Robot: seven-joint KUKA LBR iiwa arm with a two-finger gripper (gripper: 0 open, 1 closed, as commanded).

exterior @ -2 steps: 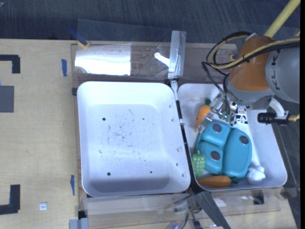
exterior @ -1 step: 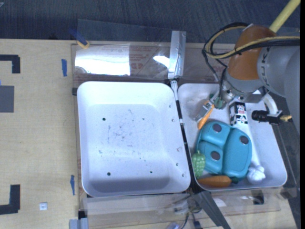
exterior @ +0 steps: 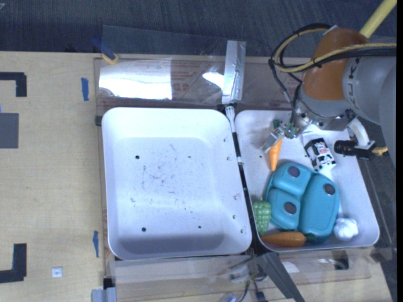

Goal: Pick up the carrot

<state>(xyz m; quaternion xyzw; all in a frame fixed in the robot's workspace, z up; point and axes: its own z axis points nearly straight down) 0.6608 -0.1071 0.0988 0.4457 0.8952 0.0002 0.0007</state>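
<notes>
Pale wood covers the counter (exterior: 50,187), and two shallow white bins stand on it side by side, their inner rims touching. Black tape marks lie on the wood at the far left.

The left bin (exterior: 173,181) has only faint dark smudges and a few small dots on its floor. Behind it lies a sheet of clear plastic (exterior: 164,74) that reflects the light.

The right bin (exterior: 368,216) is crowded. A large teal plastic toy (exterior: 303,201) (it has two rounded lobes) takes the middle. Just left of it sits a small green bumpy toy (exterior: 261,214), and at the near rim lies an orange sausage-shaped toy (exterior: 283,238), touching the teal one. A white ball-like thing (exterior: 345,229) rests at the near right corner. A small black and white toy (exterior: 320,155) lies toward the far side.

The carrot (exterior: 273,154) is at the far left part of the right bin, standing tilted, its green top up and its orange tip pointing down to the teal toy.

The grey arm (exterior: 352,83) with the orange band comes from the right, and the gripper (exterior: 284,131) is right at the carrot's green top. Whether its fingers are closed on the carrot I cannot tell, since the view is too blurred there.
</notes>
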